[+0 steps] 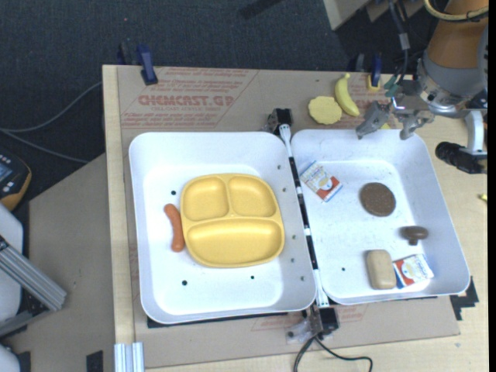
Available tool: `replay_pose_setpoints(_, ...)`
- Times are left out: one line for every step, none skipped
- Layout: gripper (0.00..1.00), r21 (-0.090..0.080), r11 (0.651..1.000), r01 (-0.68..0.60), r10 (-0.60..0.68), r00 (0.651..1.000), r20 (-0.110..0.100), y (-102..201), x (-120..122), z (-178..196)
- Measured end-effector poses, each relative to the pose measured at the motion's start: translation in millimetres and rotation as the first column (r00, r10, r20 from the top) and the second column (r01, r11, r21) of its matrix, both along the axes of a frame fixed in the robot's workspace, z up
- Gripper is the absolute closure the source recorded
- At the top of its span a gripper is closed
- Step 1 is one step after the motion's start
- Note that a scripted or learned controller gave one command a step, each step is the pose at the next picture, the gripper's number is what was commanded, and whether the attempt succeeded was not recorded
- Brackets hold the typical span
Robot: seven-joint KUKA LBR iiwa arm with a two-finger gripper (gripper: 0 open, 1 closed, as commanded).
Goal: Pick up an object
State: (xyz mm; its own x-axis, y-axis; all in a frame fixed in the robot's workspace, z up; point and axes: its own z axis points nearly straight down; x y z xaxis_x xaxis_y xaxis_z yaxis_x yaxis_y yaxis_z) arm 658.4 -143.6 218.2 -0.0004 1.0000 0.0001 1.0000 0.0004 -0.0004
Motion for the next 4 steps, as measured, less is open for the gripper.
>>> replay_pose_setpoints(0.0,0.003,1.0,0.002,-0.002,1.0,-0.014,6.0,-41.0,-114.5)
replay_pose_setpoints(0.0,-0.003,1.0,0.004,-0.004,1.0,0.004,-41.4,-29.0,-103.4)
replay_pose_setpoints(0.0,-0.003,1.0,0.001,-0.001,1.0,0.006,-26.1,-57.0,-131.7)
replay_pose_setpoints(0.0,-0.001,1.0,0.003,-0.003,1.0,-0.002,-56.2,-71.1,-133.3)
